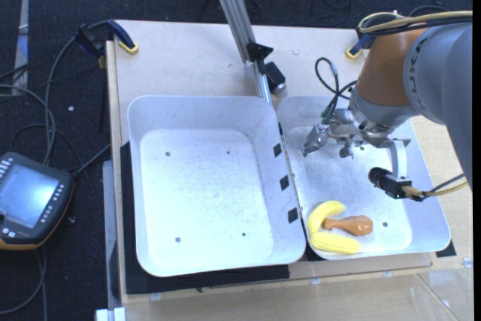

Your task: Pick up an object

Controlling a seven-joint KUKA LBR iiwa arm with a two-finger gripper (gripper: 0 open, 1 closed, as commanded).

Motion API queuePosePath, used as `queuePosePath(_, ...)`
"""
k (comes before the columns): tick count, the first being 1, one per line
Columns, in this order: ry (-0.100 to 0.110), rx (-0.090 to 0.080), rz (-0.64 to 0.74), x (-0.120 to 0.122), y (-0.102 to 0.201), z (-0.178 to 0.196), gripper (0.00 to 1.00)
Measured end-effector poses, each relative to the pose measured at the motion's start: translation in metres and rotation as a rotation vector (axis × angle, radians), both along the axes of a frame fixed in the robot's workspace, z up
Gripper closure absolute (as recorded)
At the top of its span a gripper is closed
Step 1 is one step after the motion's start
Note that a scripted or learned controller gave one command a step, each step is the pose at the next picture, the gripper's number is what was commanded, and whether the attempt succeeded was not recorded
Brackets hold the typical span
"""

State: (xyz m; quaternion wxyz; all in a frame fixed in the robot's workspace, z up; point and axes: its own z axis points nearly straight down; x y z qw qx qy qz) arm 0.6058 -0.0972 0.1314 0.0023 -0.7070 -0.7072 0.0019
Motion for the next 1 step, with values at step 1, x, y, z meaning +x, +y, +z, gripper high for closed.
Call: queuePosePath(1, -0.006, -0.001, 0.0, 0.0014, -0.0004, 0.0135, 1.0)
